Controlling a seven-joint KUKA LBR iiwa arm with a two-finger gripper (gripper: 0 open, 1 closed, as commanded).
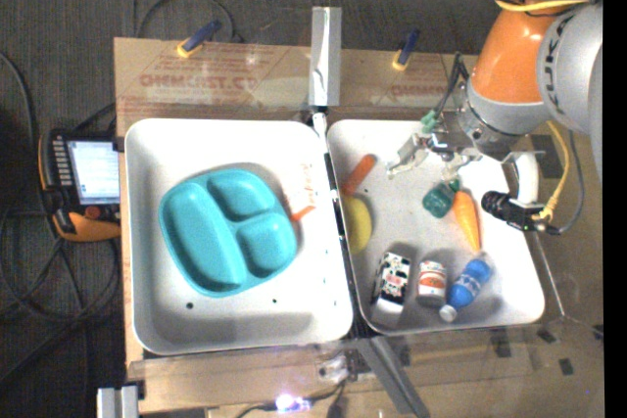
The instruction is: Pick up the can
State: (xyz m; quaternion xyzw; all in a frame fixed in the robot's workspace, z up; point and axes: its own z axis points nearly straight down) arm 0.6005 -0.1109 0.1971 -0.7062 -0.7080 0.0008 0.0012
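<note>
Tightly hemmed in at six o'clock of the right bin (411, 222): cow-print carton (394, 281), then can (432, 281), then blue bottle (465, 285). Gripper (411, 155) up near twelve o'clock, open or closed impossible to tell. Likely to knock a neighbour or seize the wrong item when descending into so little room.

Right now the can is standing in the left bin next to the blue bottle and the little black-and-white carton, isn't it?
Not quite: the camera view shows the can in the right bin, not the left one. It does stand between the blue bottle and the black-and-white carton. The left bin holds the blue divided plate.
</note>
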